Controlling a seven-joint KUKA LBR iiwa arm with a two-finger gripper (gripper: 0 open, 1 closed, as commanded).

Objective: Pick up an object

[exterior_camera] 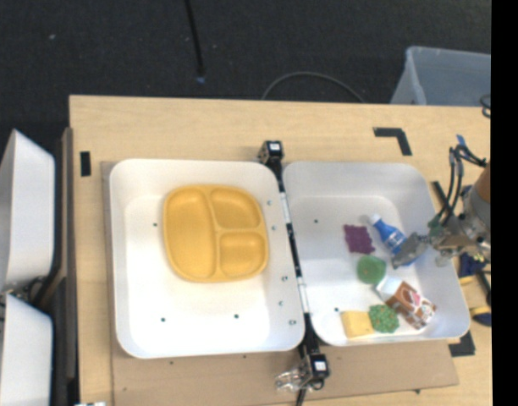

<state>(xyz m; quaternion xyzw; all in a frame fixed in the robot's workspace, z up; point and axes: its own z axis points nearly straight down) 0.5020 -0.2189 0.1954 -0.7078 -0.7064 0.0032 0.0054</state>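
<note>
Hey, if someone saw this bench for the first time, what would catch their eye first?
Probably the big yellow divided plate, alone in the left bin. Next, the cluster of small colourful objects in the right bin, including a purple piece and a green round one, with the end effector reaching in from the right.

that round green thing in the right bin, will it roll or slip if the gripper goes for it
The round green object looks smooth and domed, so it may slide from a two-finger pinch. It seems small, so probably light. It sits close to the purple piece and the blue and white bottle, so a push would likely nudge it into them rather than let it roll far.
</note>
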